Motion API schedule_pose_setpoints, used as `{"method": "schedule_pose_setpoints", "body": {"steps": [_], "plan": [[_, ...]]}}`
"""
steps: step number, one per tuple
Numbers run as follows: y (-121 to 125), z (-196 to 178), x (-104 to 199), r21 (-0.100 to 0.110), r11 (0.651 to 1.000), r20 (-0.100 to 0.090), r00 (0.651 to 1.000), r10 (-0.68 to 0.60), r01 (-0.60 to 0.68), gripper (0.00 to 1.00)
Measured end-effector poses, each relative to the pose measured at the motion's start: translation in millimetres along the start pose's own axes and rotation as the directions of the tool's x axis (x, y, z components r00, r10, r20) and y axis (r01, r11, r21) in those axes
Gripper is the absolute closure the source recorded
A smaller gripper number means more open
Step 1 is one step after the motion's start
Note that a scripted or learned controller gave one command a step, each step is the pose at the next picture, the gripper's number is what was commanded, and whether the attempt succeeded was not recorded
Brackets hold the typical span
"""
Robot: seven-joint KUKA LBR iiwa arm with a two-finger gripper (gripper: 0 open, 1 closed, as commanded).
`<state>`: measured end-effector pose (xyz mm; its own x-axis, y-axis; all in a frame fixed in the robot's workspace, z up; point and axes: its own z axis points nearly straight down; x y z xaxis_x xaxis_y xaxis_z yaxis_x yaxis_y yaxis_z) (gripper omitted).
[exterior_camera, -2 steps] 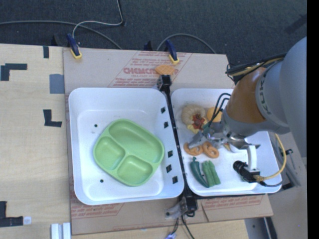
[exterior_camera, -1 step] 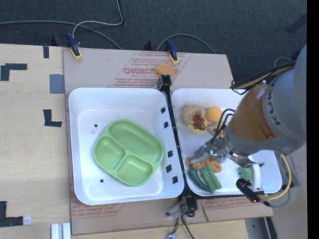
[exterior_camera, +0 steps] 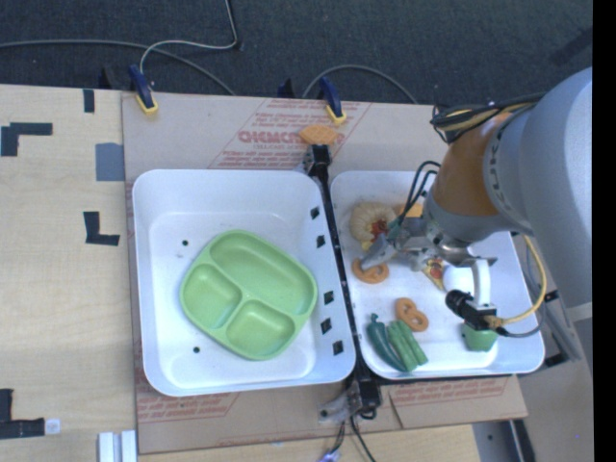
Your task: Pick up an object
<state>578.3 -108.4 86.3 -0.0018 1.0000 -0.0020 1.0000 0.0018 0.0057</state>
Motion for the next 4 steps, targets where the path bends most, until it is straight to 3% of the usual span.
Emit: {"method": "schedule_pose_setpoints", "body": {"steps": [1,4], "plan": [[87.0,1.8,9.1,0.018,1.0,0.004,1.0,0.0,-0.001,0.0],[87.6,2.0,8.4,0.018,1.0,0.003,1.0,0.001,-0.001,0.0]]}}
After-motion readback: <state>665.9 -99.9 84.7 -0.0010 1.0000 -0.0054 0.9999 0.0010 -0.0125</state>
